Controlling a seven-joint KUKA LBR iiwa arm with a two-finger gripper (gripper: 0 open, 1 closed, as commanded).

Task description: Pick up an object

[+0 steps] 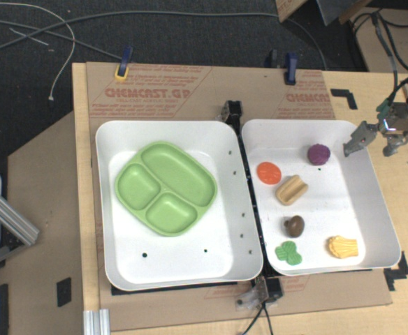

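The right bin (pixel 372 201) holds several small toys: a purple ball (pixel 319 153), an orange disc (pixel 269 172), a tan bun-shaped piece (pixel 292 190), a brown lump (pixel 294 225), a green leafy piece (pixel 288 253) and a yellow piece (pixel 342 246). My gripper (pixel 374 142) hangs over the bin's far right corner, to the right of the purple ball and apart from it. Its fingers (pixel 357 139) are spread open with nothing between them.
The left bin (pixel 113 243) carries a green divided plate (pixel 165 187). A black divider (pixel 246 187) runs between the two bins. Blue clamps (pixel 290 68) pin the cardboard at the bench's far edge. Cables lie on the floor beyond.
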